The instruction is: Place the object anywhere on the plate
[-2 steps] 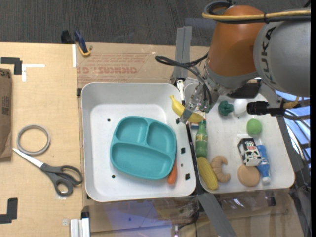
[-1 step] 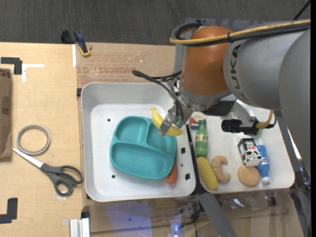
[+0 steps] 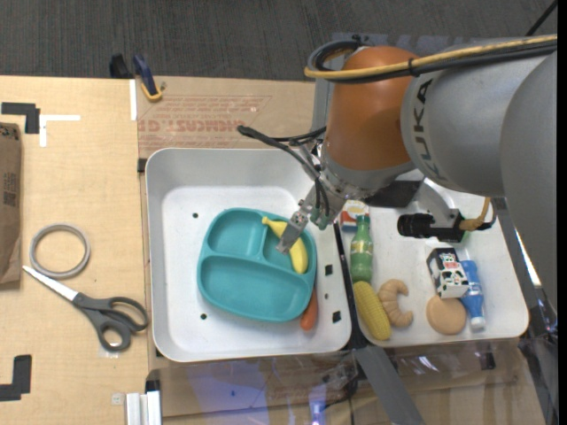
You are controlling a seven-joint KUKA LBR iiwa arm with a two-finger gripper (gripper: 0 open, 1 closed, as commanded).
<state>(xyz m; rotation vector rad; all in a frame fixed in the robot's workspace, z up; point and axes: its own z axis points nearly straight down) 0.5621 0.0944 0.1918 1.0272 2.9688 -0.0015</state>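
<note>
Lying across the upper right compartment of the teal plate (image 3: pixel 252 273), the banana (image 3: pixel 294 246) is shown with its long axis running from the plate's centre toward its right rim, stem end pointing up and left. The gripper (image 3: pixel 296 231) is seen just above the banana; its fingers are too small and blurred to be judged apart or together. A carrot (image 3: pixel 309 312) is wedged beside the plate's lower right edge, touching it. The plate is set in the left bin (image 3: pixel 173 237). To the plate's right, in the right bin (image 3: pixel 505 321), are found a green bottle (image 3: pixel 361 251), a corn cob (image 3: pixel 372 309), a croissant (image 3: pixel 396 301), a small carton (image 3: pixel 448 273), a blue tube (image 3: pixel 472 296) and a round bun (image 3: pixel 446 315). The grey arm (image 3: pixel 478 122) with its orange band overhangs that bin's upper part. To the plate's left, on the wooden bench (image 3: pixel 71 175), scissors (image 3: pixel 93 306) and a tape roll (image 3: pixel 59 250) are laid. Cardboard (image 3: pixel 221 118) is spread behind the plate, and dark carpet (image 3: pixel 177 25) beyond it.
</note>
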